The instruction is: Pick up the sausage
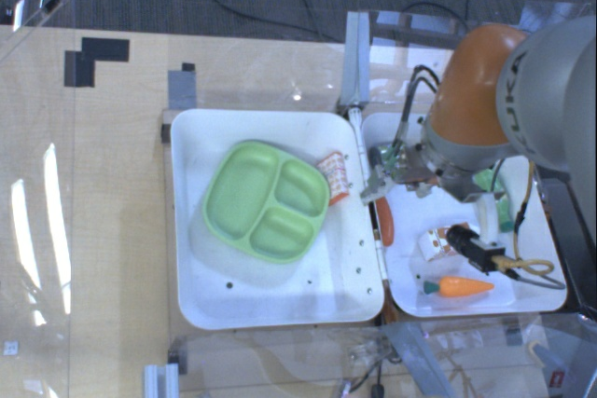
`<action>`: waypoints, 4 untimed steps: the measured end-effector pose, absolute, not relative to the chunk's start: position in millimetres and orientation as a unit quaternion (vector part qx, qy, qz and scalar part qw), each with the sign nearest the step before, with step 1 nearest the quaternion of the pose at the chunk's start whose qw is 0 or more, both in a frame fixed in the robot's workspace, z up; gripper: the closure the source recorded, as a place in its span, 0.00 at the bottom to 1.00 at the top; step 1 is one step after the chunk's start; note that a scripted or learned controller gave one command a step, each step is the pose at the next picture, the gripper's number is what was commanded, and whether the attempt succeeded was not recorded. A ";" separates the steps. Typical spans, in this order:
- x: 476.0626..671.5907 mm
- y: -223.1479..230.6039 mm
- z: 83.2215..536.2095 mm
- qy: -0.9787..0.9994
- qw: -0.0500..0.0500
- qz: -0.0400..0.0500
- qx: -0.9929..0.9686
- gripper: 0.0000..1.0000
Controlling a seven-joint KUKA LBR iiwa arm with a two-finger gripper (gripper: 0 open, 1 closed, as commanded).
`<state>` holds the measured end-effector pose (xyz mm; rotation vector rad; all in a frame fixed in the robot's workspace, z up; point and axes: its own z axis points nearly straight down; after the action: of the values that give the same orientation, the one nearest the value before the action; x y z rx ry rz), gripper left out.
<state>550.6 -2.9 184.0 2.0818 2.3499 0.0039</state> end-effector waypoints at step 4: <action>550.8 -11.6 184.4 0.802 0.002 0.001 0.597 0.00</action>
<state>550.8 -11.6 184.4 1.8736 2.5168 0.0045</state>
